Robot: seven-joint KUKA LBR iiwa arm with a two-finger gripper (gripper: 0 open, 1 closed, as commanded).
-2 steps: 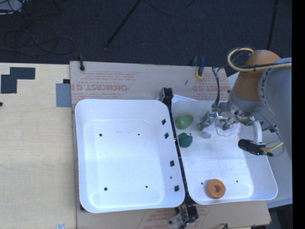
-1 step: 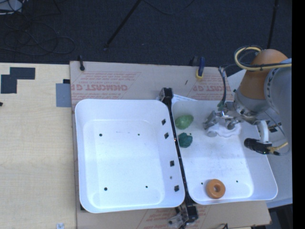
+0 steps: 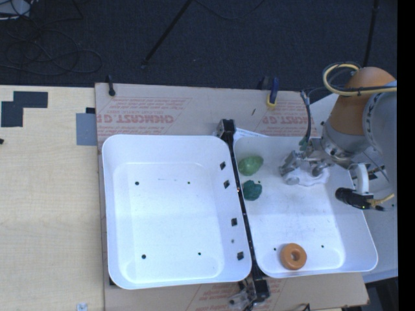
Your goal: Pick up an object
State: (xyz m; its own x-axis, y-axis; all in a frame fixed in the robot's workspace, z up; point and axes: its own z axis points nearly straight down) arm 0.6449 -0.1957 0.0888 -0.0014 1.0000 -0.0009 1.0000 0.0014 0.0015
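The pincer [image 3: 299, 167] hung low in the right bin [image 3: 363, 238], its state indeterminate. Nearest it lay a pale green lump [image 3: 250, 165], a dark green lump [image 3: 251, 190] just beyond. A descent here risked closing on bare floor.

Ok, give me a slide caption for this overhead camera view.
Robot hand low in the right bin near two green lumps and an orange ring.

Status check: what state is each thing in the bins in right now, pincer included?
Light green rounded lump: resting in right bin, upper left, untouched.
Dark green crumpled lump: lying just below it, by the divider.
Orange ring: flat near the front wall.
Pincer: low in the right bin, grip unclear.
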